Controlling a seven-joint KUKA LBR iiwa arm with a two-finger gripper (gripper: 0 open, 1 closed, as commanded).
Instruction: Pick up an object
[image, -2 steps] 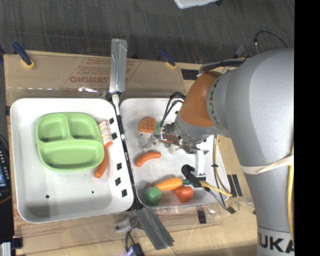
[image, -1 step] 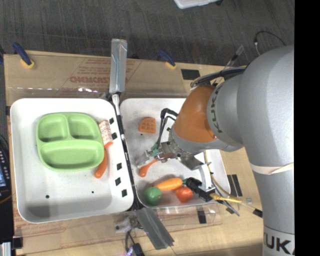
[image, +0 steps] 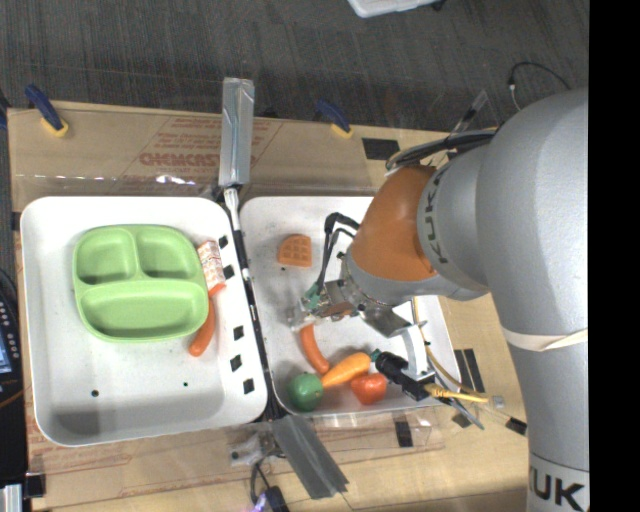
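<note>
My gripper (image: 318, 304) hangs low in the middle of the right bin (image: 268, 225), below the orange wrist band. It is just above the upper end of a thin orange pepper (image: 313, 350). A waffle-like brown piece (image: 294, 250) lies up and to the left of the gripper. Along the bin's near edge sit a green round fruit (image: 306, 390), a carrot (image: 346, 370) and a red tomato-like piece (image: 369, 388). I see nothing lifted off the bin floor.
The left bin (image: 40, 330) holds a green divided plate (image: 140, 282), a small striped packet (image: 211, 263) and an orange sausage-shaped piece (image: 204, 335). A black-marked divider wall (image: 245, 320) separates the bins. The arm's grey body covers the right bin's right side.
</note>
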